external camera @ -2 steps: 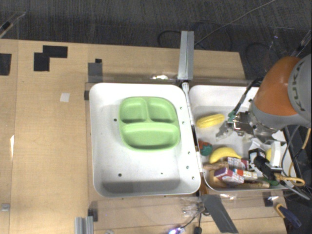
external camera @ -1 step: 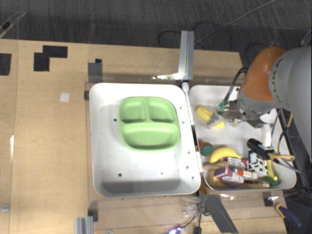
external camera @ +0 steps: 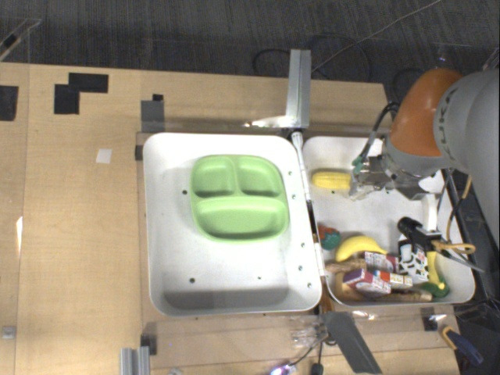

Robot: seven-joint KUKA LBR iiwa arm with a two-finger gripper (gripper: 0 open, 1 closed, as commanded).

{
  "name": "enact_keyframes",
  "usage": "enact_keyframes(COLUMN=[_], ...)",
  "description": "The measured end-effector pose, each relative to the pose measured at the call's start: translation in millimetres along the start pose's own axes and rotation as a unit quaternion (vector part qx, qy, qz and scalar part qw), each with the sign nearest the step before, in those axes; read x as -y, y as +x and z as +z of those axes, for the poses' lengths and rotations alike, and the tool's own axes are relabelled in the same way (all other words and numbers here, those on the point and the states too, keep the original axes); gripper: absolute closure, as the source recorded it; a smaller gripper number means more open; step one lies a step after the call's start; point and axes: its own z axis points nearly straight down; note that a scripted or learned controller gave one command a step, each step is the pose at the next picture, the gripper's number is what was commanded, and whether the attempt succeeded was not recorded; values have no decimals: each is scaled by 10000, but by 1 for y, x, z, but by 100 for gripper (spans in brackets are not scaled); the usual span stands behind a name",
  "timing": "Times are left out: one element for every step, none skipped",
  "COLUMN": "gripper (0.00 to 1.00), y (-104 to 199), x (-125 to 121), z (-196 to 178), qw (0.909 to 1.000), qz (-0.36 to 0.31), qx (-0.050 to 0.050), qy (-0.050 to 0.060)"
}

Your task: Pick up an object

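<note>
Tool (external camera: 361,184) just beside yellow corn (external camera: 331,181); right bin (external camera: 461,287)

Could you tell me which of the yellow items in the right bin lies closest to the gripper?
The yellow corn cob, just left of the gripper; the banana lies farther down the bin.
</note>
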Motion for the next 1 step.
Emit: enact_keyframes(gripper=[0], y=[0], x=[0], z=[0], qw=[10000], qz=[-1], qx=[0], qy=[0])
